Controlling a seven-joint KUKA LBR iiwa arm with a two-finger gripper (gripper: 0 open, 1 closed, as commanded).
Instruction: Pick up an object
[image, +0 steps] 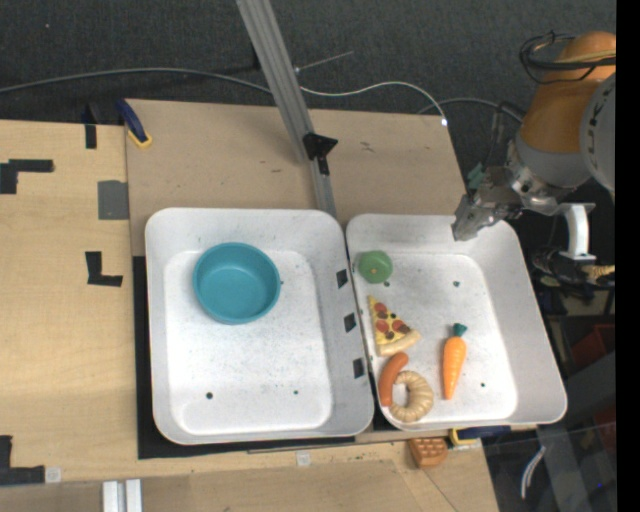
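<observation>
The right bin (495, 262) holds a green round piece (375, 266) near its back left corner, a pizza slice (389, 326) by its left wall, and an orange carrot (453, 363) right of centre. A sausage (392, 373) and a beige ring-shaped pastry (412, 395) lie together at the front left. My gripper (468, 226) hangs over the bin's back right rim, well apart from all the objects, with nothing seen in it.
The left bin (180, 400) holds a blue bowl (236, 283) in its back left part. A grey metal bar (290, 100) slants down to the gap between the bins. A small orange block (428, 452) lies on the bench just in front of the right bin.
</observation>
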